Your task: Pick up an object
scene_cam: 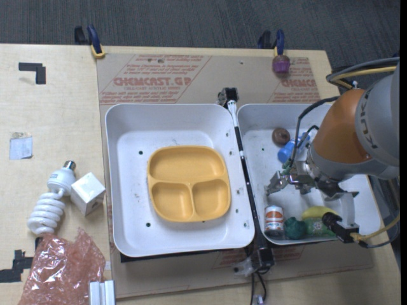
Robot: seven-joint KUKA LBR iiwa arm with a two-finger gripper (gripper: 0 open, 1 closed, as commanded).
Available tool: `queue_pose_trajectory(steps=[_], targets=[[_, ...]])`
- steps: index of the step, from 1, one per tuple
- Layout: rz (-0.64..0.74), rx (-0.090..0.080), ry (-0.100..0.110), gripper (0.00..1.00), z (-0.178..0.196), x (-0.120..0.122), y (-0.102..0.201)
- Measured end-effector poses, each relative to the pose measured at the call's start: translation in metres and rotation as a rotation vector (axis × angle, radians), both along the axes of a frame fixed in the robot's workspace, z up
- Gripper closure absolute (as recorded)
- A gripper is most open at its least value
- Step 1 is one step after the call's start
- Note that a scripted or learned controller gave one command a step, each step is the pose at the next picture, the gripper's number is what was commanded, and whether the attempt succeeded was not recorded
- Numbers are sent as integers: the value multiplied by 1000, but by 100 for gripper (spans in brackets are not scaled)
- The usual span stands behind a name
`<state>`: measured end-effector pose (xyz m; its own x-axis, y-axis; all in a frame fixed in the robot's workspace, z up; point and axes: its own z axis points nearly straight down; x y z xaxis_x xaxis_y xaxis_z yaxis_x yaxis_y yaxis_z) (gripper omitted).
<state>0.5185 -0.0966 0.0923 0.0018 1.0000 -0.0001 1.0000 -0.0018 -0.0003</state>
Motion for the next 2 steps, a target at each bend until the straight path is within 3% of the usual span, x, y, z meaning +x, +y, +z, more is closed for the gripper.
queue_pose_trajectory(steps=[1, 2], targets=[[-1, -1, -2, 100, 10, 1, -1], [-1, -1, -2, 0, 10, 1, -1]])
